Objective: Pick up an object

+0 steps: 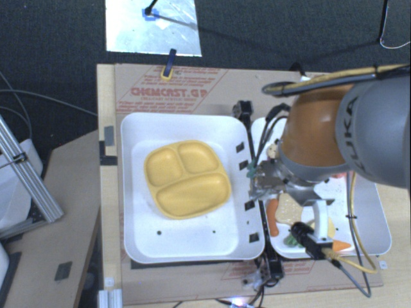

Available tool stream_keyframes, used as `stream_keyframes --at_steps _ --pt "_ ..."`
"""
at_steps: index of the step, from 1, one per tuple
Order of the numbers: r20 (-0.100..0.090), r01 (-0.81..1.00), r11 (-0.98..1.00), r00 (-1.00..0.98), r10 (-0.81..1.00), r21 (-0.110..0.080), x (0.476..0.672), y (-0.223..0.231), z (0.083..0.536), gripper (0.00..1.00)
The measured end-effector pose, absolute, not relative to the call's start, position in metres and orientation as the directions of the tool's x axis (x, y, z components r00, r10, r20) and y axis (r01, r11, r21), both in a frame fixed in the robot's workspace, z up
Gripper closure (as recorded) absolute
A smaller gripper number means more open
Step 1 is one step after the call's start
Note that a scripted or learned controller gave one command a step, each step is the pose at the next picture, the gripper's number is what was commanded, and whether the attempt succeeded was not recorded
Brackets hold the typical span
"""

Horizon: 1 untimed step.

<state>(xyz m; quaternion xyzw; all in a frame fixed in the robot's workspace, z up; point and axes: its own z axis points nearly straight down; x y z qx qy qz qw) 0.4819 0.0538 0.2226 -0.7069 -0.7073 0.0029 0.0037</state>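
Note:
My arm (pixel 334 130) reaches in from the right and hangs low over the right bin (pixel 380 233), covering most of it. The gripper (pixel 287 201) points down into the bin's left part. Around it lie small objects: an orange-red stick-shaped piece (pixel 272 215) by the bin's left wall, a tan flat piece (pixel 290 208) right below the wrist, a small green item (pixel 293 240) near the front, a pale yellow piece (pixel 321 224) and an orange bit (pixel 341 244) at the front right. Nothing can be seen held.
The left bin (pixel 186 239) holds a yellow divided plate (pixel 187 178) lying flat in its middle. Black clips line the wall between the two bins (pixel 247 172). Cardboard (pixel 168 90) lies under both bins, and a metal frame (pixel 26 172) stands at the far left.

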Motion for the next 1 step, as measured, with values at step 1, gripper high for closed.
stream_keyframes --at_steps 1 --pt "0.005 1.000 0.013 -0.013 1.000 0.011 0.5175 0.1291 0.3005 1.00"
